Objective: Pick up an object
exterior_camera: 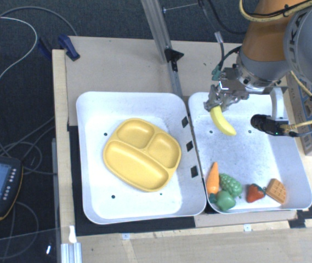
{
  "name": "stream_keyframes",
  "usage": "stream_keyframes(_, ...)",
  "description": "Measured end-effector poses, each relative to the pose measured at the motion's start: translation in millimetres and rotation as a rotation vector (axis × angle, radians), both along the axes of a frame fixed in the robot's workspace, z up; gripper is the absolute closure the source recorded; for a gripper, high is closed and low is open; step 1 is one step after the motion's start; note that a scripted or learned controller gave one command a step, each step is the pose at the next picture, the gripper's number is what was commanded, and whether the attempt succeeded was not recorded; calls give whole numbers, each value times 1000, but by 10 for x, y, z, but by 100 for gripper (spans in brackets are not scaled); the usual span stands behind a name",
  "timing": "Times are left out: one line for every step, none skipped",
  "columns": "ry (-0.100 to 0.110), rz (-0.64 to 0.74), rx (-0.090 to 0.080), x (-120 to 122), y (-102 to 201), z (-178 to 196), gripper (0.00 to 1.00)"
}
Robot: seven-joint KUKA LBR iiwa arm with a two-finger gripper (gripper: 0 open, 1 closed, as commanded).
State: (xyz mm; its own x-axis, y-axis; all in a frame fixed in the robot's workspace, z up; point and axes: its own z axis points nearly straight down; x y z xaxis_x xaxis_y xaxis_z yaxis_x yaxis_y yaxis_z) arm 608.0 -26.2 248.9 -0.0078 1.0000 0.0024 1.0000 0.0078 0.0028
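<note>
The gripper hangs over the far left corner of the right bin, its fingers closed on the upper end of a yellow banana, which droops from them toward the bin's middle. The arm, grey with an orange band, comes in over the bin's far right corner.

Along the near edge of the same bin lie an orange carrot, a green vegetable touching it, a red strawberry and a tan waffle just beside it.

In the left bin a yellow divided plate sits about in the middle.
</note>
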Motion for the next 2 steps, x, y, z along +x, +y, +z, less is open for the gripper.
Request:
stream_keyframes(1,-1,-1,117,614,-129,100)
stream_keyframes(1,-1,0,161,1217,-215,100)
